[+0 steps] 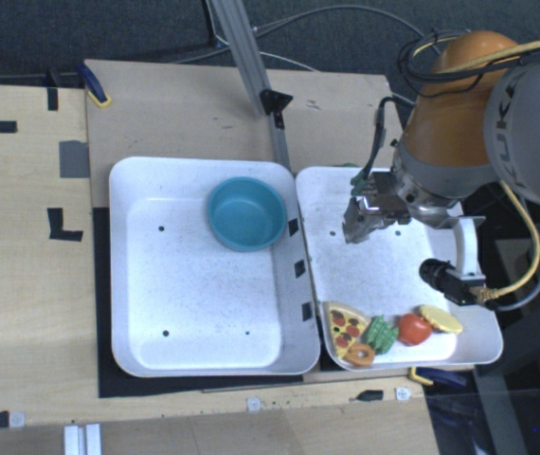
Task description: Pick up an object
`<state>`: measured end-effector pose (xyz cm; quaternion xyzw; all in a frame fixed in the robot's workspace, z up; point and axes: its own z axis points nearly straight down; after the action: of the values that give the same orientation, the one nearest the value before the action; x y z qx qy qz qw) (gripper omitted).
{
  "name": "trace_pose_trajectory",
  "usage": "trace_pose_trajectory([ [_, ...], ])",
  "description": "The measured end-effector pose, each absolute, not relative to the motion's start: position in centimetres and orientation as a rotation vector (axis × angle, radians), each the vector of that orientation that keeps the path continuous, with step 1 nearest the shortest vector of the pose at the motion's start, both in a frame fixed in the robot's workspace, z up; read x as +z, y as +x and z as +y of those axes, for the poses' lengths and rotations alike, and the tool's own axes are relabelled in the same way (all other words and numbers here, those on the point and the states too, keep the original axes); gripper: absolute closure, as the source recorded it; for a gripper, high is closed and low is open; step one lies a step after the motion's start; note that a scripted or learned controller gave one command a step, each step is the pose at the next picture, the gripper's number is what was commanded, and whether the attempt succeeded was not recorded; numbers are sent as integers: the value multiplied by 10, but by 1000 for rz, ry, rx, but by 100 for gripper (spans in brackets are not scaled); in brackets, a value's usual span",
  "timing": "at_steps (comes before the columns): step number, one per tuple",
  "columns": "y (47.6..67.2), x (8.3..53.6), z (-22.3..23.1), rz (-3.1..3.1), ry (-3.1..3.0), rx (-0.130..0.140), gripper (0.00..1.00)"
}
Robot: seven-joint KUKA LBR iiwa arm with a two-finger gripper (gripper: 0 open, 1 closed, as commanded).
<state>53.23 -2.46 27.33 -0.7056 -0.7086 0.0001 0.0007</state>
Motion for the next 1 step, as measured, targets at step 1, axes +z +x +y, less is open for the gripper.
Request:
trace_pose_trajectory([
  [1,561,256,19,-2224,-2217,2,100],
])
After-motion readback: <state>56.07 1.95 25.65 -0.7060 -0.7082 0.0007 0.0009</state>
